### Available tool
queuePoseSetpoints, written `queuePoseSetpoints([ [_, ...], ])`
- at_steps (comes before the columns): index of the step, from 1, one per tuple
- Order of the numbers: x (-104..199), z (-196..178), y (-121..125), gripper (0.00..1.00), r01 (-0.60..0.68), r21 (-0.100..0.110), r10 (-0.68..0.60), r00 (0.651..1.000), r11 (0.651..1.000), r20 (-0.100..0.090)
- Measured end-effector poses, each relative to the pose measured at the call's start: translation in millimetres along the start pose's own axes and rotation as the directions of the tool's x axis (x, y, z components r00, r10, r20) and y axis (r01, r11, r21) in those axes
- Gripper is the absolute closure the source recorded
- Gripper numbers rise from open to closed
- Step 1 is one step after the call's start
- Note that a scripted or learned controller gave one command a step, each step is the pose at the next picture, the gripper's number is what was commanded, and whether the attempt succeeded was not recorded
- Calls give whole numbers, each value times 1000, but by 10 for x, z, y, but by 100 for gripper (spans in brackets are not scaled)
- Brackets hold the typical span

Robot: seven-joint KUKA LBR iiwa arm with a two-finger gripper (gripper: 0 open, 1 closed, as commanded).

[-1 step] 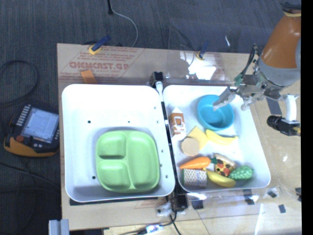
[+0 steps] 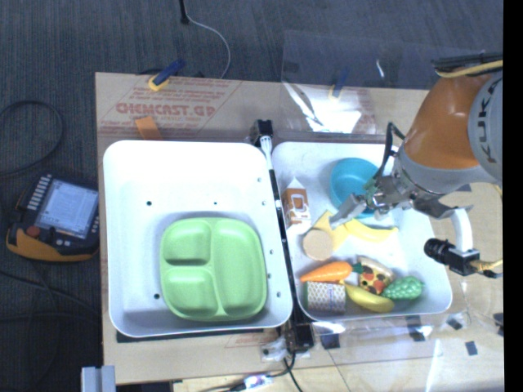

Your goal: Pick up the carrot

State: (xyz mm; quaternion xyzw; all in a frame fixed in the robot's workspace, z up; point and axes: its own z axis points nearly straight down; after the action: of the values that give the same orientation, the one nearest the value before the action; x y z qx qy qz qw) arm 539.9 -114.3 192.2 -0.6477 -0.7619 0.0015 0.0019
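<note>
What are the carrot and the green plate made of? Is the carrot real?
The carrot looks like toy plastic: smooth, evenly orange, slightly shiny. It is probably not real. The green plate also looks like moulded plastic, matte, one flat colour, with rounded compartments.

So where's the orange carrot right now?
The carrot lies in the right bin, near its front-left, just above a patterned cup and left of the banana.

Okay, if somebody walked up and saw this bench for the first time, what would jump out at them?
Probably the big green divided plate lying alone in the left bin, and the grey and orange arm reaching in from the right, its gripper over the right bin. That bin is crowded: a blue bowl at the back, and the carrot beside a banana near the front.
</note>
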Motion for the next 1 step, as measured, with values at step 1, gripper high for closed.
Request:
queuePoseSetpoints([
  [1, 47, 1003, -521, 0, 130, -13, -130, 991, 991, 5],
])
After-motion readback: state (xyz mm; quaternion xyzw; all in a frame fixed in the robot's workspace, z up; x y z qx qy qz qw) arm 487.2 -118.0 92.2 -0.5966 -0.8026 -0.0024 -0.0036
